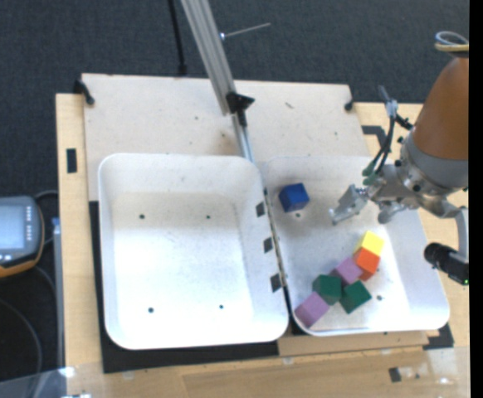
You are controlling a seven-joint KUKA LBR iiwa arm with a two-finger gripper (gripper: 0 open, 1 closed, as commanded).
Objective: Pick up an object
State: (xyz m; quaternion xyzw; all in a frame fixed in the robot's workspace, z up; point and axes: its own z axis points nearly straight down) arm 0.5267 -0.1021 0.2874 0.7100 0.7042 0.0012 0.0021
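In the right bin (416, 309) a blue cube (293, 196) lies alone near the far left wall. A cluster sits toward the front: a yellow cube (373, 243) against an orange cube (368, 260), a purple block (347, 270), two green cubes (328, 288) (355, 296) and another purple block (312, 308). My gripper (368, 208) hangs over the bin's middle, right of the blue cube and just behind the yellow one. It is open, its fingers (346, 205) spread, and nothing sits between them.
The left bin (109, 222) adjoins the right one along a shared rim with black clips (268, 244). A slanted metal post (212, 52) rises from behind the bins. A grey device (5, 232) sits off the bench's left side.
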